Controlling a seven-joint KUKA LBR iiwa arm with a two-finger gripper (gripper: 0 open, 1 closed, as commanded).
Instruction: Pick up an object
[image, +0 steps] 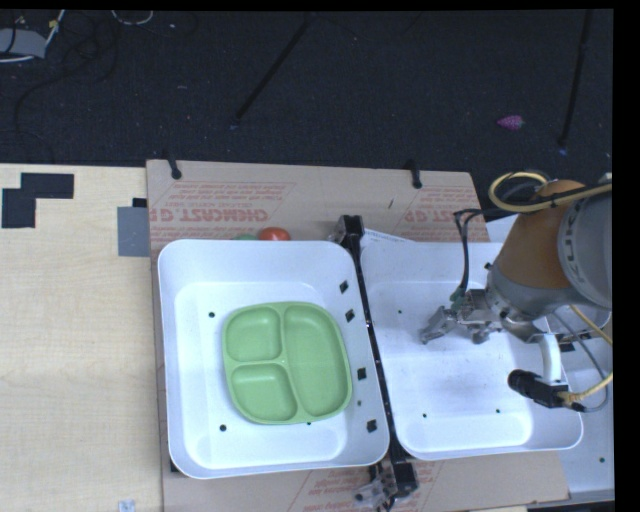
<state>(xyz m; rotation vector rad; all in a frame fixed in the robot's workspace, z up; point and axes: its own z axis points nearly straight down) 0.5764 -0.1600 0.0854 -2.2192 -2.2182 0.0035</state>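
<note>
End effector, grip state unclear, over right bin; cardboard print unreadable

The arm reaches in from the right edge of the camera view, its grey body bulking large at the frame's side, with the orange band showing just above the wrist. From there the wrist bends down and to the left (toward the middle of the view), ending in the gripper, which hangs low and points leftward. The metal finger parts look small and blurred, so their spacing cannot be made out. Thin cables loop around the wrist, one yellow loop above the orange band and others trailing below the grey body.
</note>
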